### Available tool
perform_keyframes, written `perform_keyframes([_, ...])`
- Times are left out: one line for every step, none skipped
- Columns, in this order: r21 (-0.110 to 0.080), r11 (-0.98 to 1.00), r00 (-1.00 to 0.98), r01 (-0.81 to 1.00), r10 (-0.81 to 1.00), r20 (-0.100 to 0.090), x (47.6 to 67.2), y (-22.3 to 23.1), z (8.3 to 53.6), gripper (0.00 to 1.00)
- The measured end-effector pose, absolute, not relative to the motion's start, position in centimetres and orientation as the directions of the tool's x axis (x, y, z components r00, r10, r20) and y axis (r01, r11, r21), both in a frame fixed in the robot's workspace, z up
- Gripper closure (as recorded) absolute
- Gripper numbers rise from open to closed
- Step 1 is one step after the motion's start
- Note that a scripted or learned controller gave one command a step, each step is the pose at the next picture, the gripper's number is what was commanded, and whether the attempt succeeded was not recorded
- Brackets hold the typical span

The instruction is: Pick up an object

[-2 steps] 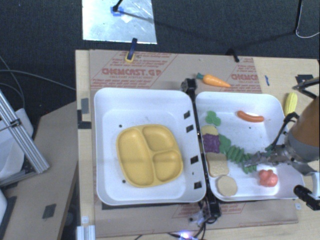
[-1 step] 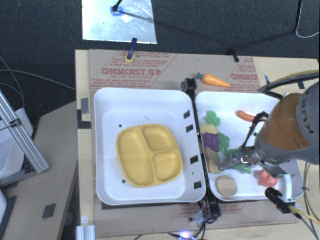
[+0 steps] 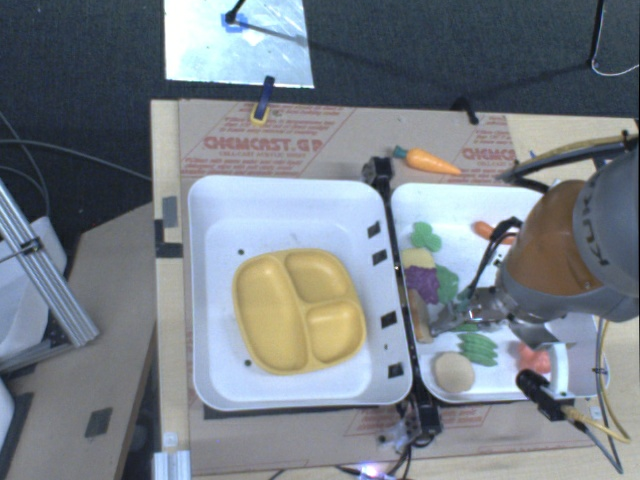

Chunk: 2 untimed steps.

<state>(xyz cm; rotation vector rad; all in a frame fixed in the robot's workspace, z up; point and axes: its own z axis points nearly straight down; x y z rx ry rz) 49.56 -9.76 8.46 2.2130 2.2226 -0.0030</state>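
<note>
My gripper (image 3: pixel 447 315) is low in the right bin (image 3: pixel 455 196), near its left wall, and the grey arm with its orange band (image 3: pixel 556 248) reaches in from the right. A purple grape bunch (image 3: pixel 425 283) lies just up and left of the gripper, with a pale yellow piece (image 3: pixel 418 259) and a green leafy piece (image 3: pixel 426 236) beyond it. Just below the gripper lies a green pea pod (image 3: pixel 478 347), and a beige round item (image 3: pixel 453 372) sits nearer the front. I see nothing clearly held.
The left bin (image 3: pixel 215 268) holds a yellow divided plate (image 3: pixel 298 308). An orange carrot (image 3: pixel 430 160) lies on the cardboard behind the right bin. An orange piece (image 3: pixel 486 230) and a red piece (image 3: pixel 536 358) lie in the right bin, close to the arm.
</note>
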Motion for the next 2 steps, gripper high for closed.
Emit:
perform_keyframes([0.006,-0.004,0.004,1.0,1.0,-0.005,48.7,-16.0,13.7,0.0])
perform_keyframes([-0.002,0.001,-0.001,1.0,1.0,0.001,48.6,-15.2,8.2,0.0])
